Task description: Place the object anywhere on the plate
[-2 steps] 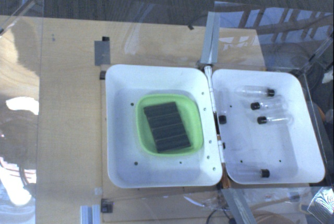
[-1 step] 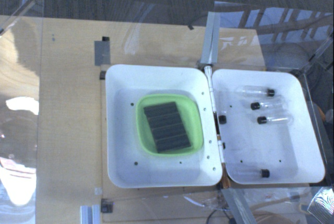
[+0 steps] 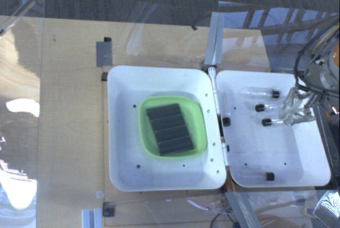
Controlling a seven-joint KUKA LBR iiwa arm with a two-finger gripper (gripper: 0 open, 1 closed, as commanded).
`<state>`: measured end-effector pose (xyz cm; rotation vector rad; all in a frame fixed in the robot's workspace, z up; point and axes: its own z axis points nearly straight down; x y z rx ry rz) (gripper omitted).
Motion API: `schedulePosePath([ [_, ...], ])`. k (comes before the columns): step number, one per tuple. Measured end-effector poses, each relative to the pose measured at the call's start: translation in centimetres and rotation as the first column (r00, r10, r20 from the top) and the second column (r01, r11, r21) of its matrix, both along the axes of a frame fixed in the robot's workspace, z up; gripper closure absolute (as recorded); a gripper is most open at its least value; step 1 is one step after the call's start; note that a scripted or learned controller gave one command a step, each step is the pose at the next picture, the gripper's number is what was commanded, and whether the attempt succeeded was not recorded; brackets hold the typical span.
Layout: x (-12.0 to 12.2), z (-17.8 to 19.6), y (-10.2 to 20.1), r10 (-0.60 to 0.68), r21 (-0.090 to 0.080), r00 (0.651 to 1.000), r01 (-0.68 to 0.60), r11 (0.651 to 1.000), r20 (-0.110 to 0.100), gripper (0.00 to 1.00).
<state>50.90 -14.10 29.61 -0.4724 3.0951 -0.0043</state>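
A lime-green square plate [image 3: 145, 131] sits in the middle of the left white bin [image 3: 122, 115]. A dark grey ribbed block [image 3: 170, 129] lies flat on the plate, turned a little off square and apart from the arm. My gripper [image 3: 294, 109] hangs low over the right bin [image 3: 297, 168] near its right wall, far from the plate. It is right beside two clear tubes with black caps [image 3: 265, 108] [image 3: 272, 121], and whether it touches them is unclear.
Another clear capped tube [image 3: 259, 93] lies at the back of the right bin and one [image 3: 255, 175] near its front wall. A small black piece [image 3: 226, 121] sits by the divider. Cables and the arm body [image 3: 324, 70] crowd the right edge.
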Motion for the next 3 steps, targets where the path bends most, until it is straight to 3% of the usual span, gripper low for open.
schedulePosePath([
  [1,-0.5,-10.5,3.3,0.093,0.0,0.996,-0.093,0.996,-0.003,1.0],
  [2,-0.8,-11.0,10.5,0.228,0.0,0.974,-0.228,0.974,-0.002,1.0],
  [3,-0.8,-11.0,10.5,0.228,0.0,0.974,-0.228,0.974,-0.002,0.0],
])
